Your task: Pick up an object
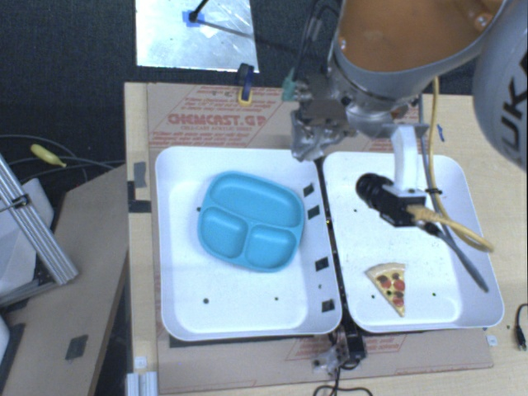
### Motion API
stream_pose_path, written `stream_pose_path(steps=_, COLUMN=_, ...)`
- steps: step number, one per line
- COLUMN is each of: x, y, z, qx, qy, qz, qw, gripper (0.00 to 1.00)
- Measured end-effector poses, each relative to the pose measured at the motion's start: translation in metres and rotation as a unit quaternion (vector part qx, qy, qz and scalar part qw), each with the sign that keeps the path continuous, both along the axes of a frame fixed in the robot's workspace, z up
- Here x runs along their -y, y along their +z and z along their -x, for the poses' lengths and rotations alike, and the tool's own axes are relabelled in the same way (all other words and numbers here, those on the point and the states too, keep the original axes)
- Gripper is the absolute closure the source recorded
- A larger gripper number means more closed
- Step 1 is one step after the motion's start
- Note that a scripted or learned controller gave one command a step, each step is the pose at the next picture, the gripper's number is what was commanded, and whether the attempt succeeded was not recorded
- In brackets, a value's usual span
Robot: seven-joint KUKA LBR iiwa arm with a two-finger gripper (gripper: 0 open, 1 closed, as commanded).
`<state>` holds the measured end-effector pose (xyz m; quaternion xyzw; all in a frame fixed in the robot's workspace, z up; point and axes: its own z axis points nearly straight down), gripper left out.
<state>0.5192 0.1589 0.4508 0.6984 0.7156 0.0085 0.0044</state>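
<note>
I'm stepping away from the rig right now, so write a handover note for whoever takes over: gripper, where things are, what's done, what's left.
Gripper: hangs above the far end of the rims where the two bins meet; no object seen in it.
Blue divided plate: lies flat in the left bin, near its middle.
Pizza slice: lies in the right bin, toward the near side.
Done: nothing is lifted yet; both things rest in their bins.
Left: choose one, descend, grasp it and lift it.

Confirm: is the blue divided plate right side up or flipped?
Right side up. The blue divided plate lies flat in the left bin, its three compartments facing up, nothing in them.
</note>
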Motion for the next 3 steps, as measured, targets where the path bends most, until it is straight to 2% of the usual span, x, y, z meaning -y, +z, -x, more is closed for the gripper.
stream_pose_path(steps=1, x=0.083, y=-0.047, z=0.004, qx=-0.01, qy=-0.016, qz=0.0037, qw=0.9998, gripper=1.0)
stream_pose_path(steps=2, x=0.027, y=-0.054, z=-0.004, qx=-0.008, qy=-0.008, qz=0.0022, qw=0.9999, gripper=1.0)
stream_pose_path(steps=3, x=0.03, y=-0.053, z=-0.004, qx=-0.008, qy=-0.011, qz=0.0025, qw=0.9999, gripper=0.0)
